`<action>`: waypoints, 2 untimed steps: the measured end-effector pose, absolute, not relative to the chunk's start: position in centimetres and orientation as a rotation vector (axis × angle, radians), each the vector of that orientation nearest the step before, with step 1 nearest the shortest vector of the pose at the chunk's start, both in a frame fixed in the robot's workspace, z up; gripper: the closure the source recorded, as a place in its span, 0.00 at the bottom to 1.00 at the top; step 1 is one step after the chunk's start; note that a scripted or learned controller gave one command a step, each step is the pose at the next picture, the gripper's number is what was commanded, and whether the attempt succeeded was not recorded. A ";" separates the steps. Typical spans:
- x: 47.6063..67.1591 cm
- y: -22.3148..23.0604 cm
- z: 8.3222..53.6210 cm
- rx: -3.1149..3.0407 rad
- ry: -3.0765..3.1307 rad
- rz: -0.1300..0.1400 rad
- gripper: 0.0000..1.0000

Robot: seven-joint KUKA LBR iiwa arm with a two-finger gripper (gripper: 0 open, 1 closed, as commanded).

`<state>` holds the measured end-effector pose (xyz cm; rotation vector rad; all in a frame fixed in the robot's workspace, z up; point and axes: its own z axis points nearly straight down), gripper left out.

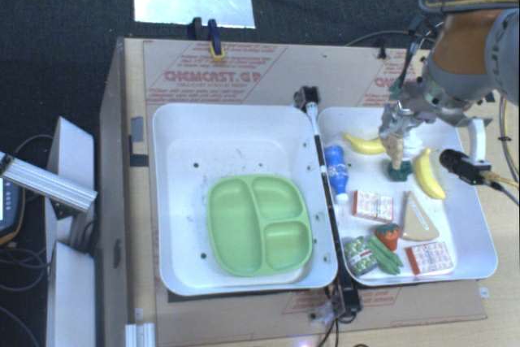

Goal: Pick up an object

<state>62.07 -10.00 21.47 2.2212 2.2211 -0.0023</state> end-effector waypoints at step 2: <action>63.4 -11.5 10.8 2.222 2.223 -0.002 0.00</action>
